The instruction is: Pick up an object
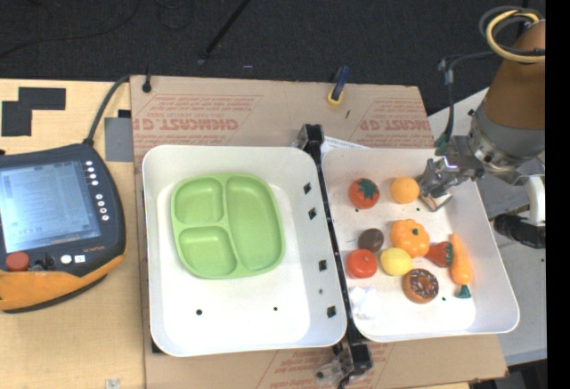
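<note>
The right bin [485, 231] holds several toy foods: a tomato [363, 192], an orange ball [404, 190], a small pumpkin [410, 236], a brown piece [370, 239], a red piece [361, 263], a lemon [395, 262], a chocolate donut [419, 286], a red strawberry-like piece [439, 253] and a carrot [460, 261]. My gripper [435, 187] hangs over the bin's upper right part, just right of the orange ball. Nothing shows between its fingers.
The left bin [169, 307] bears a green divided plate [227, 225]. A black divider bar [325, 236] runs between the bins. A teach pendant [53, 218] lies at the far left. Cardboard [240, 116] lies under both bins.
</note>
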Available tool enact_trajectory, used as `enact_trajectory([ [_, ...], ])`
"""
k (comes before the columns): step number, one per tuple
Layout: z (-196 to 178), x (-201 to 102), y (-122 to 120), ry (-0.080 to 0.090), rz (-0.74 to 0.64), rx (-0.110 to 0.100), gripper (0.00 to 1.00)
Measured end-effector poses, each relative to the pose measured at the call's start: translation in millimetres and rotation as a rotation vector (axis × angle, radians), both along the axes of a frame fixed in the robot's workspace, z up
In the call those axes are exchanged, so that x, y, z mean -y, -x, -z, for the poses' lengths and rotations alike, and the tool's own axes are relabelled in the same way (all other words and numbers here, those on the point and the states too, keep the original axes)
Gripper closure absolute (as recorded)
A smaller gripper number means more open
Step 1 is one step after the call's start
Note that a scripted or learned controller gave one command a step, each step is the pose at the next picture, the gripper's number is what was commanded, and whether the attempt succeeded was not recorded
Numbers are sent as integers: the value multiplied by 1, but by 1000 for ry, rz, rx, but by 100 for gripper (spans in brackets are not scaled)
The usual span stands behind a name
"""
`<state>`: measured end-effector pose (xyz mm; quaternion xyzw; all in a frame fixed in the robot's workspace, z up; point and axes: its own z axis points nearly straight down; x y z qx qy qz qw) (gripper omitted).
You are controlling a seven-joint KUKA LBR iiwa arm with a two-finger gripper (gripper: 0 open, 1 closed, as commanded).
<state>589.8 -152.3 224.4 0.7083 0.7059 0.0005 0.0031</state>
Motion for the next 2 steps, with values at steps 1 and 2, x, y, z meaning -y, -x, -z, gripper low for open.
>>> enact_trajectory([
  [1, 106, -38, 23, -9, -4, -20, 100],
  [2, 32, -90, -58, -5, -10, 4, 100],
])
